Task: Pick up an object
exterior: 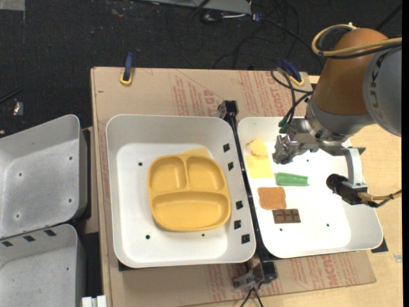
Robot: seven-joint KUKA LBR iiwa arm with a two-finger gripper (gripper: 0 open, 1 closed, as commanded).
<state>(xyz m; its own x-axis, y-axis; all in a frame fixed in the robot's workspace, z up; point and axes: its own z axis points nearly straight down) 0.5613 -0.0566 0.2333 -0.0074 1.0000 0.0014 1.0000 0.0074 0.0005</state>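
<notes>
In the right bin [332, 235] lie several small items: a pale yellow round piece [257, 148], a yellow square [259, 166], a green bar [292, 180], an orange-brown square [272, 198] and a dark brown chocolate-like block [286, 216]. My gripper [282, 152] hangs over the bin's upper middle, just above the green bar and to the right of the yellow pieces. Nothing shows between its tips.
The left bin [128, 171] holds a yellow divided tray [189, 193]. A black divider with clips [239, 171] runs between the bins. Grey metal lids [38, 171] lie off the bench at the left. Blue clamps [128, 69] grip the board's far edge.
</notes>
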